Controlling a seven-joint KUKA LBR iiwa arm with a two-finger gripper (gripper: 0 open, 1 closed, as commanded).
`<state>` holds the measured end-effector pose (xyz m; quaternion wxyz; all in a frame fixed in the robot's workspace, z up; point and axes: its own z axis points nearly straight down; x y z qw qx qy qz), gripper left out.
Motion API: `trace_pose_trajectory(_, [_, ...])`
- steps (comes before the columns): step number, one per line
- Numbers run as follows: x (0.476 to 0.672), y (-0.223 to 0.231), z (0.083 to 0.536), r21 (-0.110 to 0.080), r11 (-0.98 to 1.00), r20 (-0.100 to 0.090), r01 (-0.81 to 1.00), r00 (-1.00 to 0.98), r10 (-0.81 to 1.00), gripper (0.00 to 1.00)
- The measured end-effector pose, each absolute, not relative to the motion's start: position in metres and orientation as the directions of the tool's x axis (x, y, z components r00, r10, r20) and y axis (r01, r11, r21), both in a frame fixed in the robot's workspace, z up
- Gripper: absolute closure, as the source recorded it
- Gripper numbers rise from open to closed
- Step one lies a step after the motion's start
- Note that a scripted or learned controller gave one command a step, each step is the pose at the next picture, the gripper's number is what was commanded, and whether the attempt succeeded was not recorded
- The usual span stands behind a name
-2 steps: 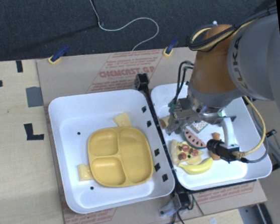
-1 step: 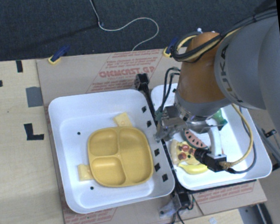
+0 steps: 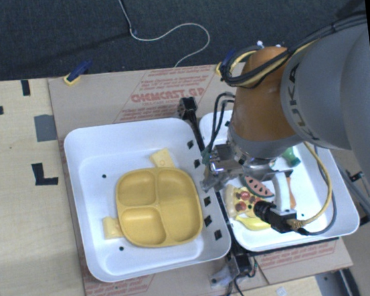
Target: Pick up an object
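Objects to pick are a jumble in the right bin point(image 3: 345, 225), bunched against its left wall: something yellow, banana-ish point(image 3: 249, 222), a red and white piece point(image 3: 255, 186), a couple of small red bits, maybe a green thing further back (hard to say, the arm covers a lot). The gripper point(image 3: 216, 171) sits right over the divide between the two bins, and honestly I can't tell if the claw is apart or together.

What could go wrong: it's so close to the bin walls that a descent could catch a rim, or it nudges the clutter instead of grabbing one piece. The loose cable point(image 3: 317, 218) draped across that bin could snag too.

Left bin point(image 3: 78, 147) has a yellow divided plate point(image 3: 158, 205) filling the middle, with a pale yellow block point(image 3: 162, 158) at its far edge and another point(image 3: 111, 227) at its left edge. Bins sit on cardboard point(image 3: 164, 89) on a wooden bench, dark floor beyond.
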<state>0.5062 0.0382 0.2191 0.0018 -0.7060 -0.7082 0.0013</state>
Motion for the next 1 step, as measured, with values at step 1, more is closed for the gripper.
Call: trace_pose_trajectory(1, [0.5116, 0.0554, 0.2193, -0.003, 0.004, 0.0, 1.0, -0.004, 1.0, 1.0])
